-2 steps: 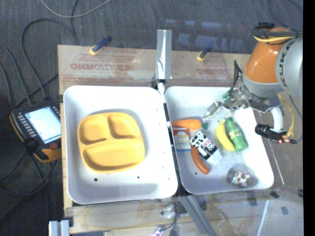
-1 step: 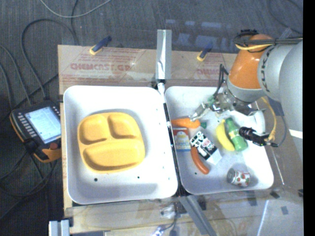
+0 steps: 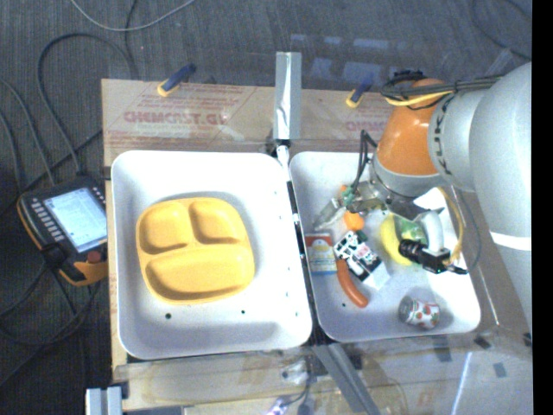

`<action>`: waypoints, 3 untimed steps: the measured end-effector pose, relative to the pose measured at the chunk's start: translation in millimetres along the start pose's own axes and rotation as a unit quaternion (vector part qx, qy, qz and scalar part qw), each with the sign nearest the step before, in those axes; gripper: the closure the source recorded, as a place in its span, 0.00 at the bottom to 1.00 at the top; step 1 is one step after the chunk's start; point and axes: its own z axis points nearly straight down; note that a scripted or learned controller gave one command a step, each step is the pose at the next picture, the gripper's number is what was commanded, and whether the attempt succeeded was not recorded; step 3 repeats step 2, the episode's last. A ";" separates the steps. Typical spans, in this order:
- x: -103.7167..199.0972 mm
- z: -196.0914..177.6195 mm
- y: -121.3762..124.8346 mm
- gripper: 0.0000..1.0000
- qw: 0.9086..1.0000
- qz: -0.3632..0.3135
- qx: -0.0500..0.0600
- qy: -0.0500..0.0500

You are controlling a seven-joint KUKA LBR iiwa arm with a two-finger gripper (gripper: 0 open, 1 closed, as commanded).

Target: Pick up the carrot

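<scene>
Clutter crowds the right bin (image 3: 384, 308), where the gripper (image 3: 354, 200) sits low over the upper left part of the heap. Whether it is open or closed, and whether it grips anything, cannot be told from this angle. The carrot (image 3: 352, 220), as far as can be judged, is the small orange piece just below the gripper, with a scrap of green by its upper end; most of it is hidden.

Close around it lie a black-and-white box (image 3: 361, 254), touching or nearly touching the carrot from below, a small carton (image 3: 321, 254) with red and blue print against the bin's left wall, and a long orange-red sausage (image 3: 352, 286) running down from the box. A yellow fruit (image 3: 391, 240) lies just to the right, and a printed can (image 3: 421, 312) rests on its side near the front edge, apart from the rest. The grey arm (image 3: 488, 137) with its orange band (image 3: 410, 141) overhangs the bin's far right part.

The left bin (image 3: 268, 305) holds a yellow divided tray (image 3: 197, 251). Both bins rest on a brown board (image 3: 199, 115) with faded red lettering, held by two clamps (image 3: 175, 78). A teach pendant (image 3: 67, 223) lies on grey carpet (image 3: 52, 76) beside loose cables (image 3: 52, 158).
</scene>
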 end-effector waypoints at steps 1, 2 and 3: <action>0.3 -9.8 1.4 1.00 1.000 0.000 -0.002 0.002; 49.0 -110.2 59.2 1.00 0.992 0.129 0.009 0.003; 49.0 -110.2 59.2 1.00 0.992 0.129 0.009 0.003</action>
